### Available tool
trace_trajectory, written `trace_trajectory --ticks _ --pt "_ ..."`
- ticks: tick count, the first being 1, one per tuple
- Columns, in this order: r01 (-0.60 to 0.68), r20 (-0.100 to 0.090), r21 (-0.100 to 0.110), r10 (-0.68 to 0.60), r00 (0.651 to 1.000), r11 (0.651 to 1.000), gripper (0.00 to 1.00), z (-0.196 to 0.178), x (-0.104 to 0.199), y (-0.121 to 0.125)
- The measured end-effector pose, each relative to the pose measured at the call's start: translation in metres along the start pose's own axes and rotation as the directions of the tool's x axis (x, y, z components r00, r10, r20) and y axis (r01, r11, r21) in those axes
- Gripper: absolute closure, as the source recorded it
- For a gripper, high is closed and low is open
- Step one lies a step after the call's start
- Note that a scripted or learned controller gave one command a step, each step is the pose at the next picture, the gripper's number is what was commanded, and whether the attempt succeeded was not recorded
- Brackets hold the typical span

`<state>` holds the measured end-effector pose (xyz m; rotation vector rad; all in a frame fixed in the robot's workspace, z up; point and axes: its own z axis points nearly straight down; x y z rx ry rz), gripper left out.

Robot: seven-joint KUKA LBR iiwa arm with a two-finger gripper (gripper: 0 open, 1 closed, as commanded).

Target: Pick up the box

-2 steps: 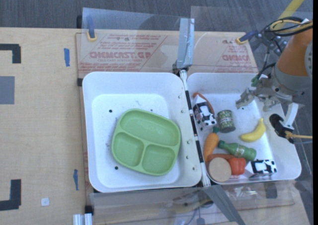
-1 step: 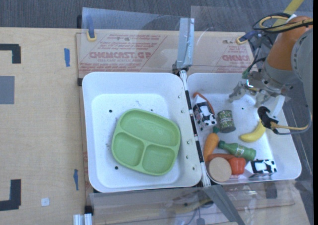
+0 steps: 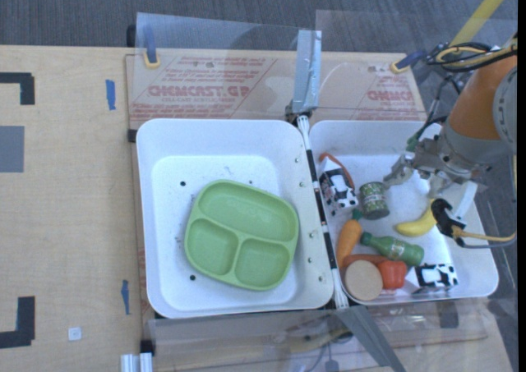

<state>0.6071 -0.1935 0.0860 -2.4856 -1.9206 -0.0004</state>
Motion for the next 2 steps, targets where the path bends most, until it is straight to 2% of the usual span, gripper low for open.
trace_trajectory --ticks 1,2 --pt "-0.421 0.001 -0.002 0.421 0.907 0.907 0.0 0.001 0.024 0.031" --pt "-0.71 -0.001 0.003 0.71 0.705 0.705 0.0 0.0 0.064 -0.026"
